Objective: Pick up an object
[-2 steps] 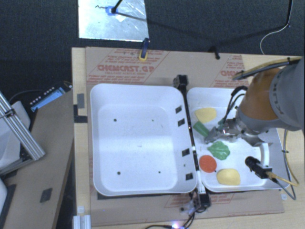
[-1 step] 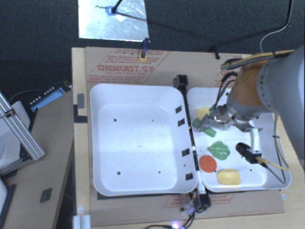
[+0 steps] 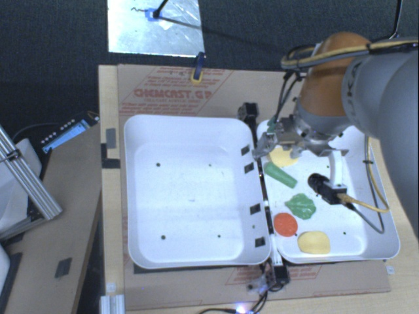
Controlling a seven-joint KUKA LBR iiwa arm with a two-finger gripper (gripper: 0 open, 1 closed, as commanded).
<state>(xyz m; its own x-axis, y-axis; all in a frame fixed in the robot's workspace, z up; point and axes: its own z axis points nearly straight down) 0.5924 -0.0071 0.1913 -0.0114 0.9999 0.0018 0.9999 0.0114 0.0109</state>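
The right bin holds several small objects. A pale yellow piece lies at its upper left, partly under my gripper, which hangs low over that corner beside the divider. Just below it lies a green oblong piece. Further down are a green leafy piece, a red-orange round piece and a yellow lemon-like piece. The arm's wrist covers the upper part of the bin. Nothing visibly hangs from the gripper.
The left bin lies alongside, joined to the right bin by a row of black clips. A black fitting with a yellow cable sits over the right bin's middle. Cardboard lies under both bins.
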